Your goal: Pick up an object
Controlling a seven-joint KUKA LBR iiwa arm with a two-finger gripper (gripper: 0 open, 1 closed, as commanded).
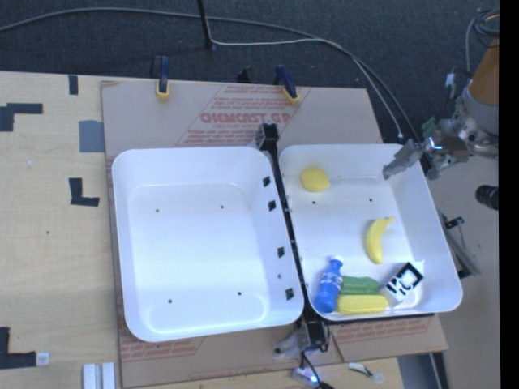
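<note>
Nearest the camera, along the right bin's (434, 217) front edge, lie a blue bottle (328, 286), a green piece (360, 283), a yellow corn cob (362, 304) and a black-and-white tag (404, 279); a banana (376, 239) and lemon (315, 179) sit farther back. Cardboard (235, 118) reads "CHEMCAST". Whether the gripper (403, 160), over the bin's far right rim, is open I cannot tell

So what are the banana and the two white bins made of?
The banana looks like smooth moulded plastic: even yellow, faint sheen, probably a toy. The bins, left and right, look like thin glossy white plastic with rounded, formed rims, though the picture cannot confirm either.
</note>
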